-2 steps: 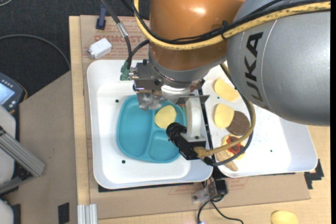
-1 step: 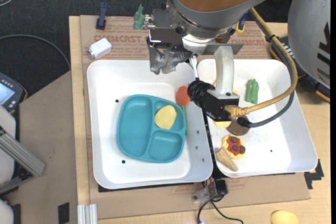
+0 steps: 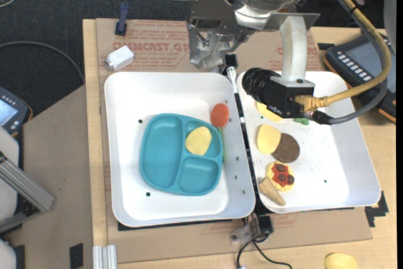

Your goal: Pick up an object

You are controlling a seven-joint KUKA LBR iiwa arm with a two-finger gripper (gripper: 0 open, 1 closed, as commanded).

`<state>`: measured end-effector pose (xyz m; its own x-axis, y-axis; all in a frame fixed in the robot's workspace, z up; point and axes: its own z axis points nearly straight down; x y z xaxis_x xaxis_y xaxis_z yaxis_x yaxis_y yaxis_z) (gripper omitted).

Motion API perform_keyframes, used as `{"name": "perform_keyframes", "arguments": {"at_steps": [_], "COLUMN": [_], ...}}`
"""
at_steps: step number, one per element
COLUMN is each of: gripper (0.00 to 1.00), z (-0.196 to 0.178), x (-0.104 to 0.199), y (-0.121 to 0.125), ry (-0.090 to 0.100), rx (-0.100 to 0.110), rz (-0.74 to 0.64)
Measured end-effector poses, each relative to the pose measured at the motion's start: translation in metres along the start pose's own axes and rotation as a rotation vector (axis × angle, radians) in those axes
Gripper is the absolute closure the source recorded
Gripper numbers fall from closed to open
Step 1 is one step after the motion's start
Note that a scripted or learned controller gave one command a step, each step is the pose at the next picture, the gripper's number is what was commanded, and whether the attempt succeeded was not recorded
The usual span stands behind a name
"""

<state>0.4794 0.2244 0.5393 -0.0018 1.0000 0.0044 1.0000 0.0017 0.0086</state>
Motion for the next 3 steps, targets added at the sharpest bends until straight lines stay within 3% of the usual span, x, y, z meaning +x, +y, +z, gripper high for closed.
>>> {"name": "perform_keyframes", "arguments": {"at_steps": [1, 2, 3], "gripper": [1.0, 1.0, 1.0], "z": [0.125, 0.192, 0.177], "x": [-0.055, -0.094, -0.091], "y": [-0.002, -0.003, -0.001], "ry": [-0.011, -0.008, -0.004], "rx": [0.022, 0.019, 0.006], "rz": [0.007, 0.008, 0.003]}}
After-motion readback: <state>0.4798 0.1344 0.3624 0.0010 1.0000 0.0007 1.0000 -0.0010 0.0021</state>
